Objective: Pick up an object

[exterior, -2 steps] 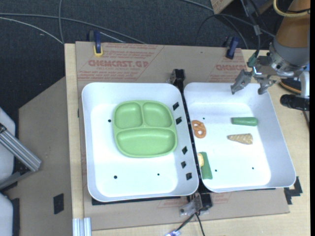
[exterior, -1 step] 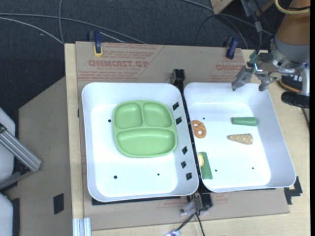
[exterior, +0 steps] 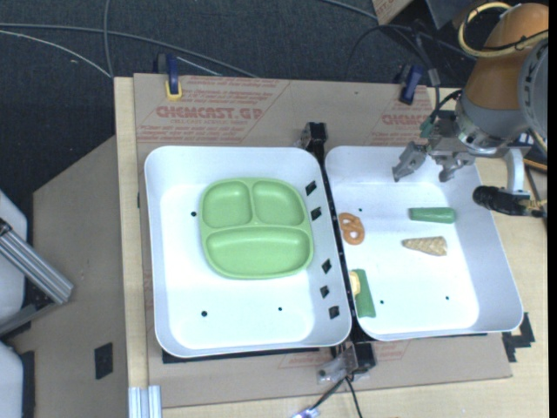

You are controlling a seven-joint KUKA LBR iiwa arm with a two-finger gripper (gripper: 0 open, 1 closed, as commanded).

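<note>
Hovering over the far part of the right bin (exterior: 496, 277): the gripper (exterior: 426, 169), fingers spread wide, nothing between them. Grey finger on the left (exterior: 406, 165), angled down and outward; the other finger (exterior: 451, 167) just to its right, a clear gap between. Reaching in from the right, the grey arm with its orange band (exterior: 513, 42) above the wrist.

Lying in the right bin, four small things, all apart from the gripper. Nearest to it, a green cylinder-like piece (exterior: 432, 216), resting lengthwise across the white floor, a little below and right of the fingers. Just beneath that, a tan cone-shaped piece (exterior: 426, 246), tip pointing left. Farther left, close to the bin's inner wall, a small brown pretzel (exterior: 352, 227). Lower still against that same wall, a green stick with a yellow end (exterior: 361, 293), set nearly upright in the view.

Sitting in the left bin (exterior: 174, 312), a light green divided plate (exterior: 256, 227) with three compartments, two small ones at the far side and one wide one nearer, placed roughly mid-bin and slightly toward the far edge.

Resting side by side on a brown board (exterior: 244, 103) printed with red lettering, both bins, edges touching along the middle. Clamped to the board's far edge, two blue clips (exterior: 173, 75). Trailing over the dark floor beyond, thin cables (exterior: 113, 24).
</note>
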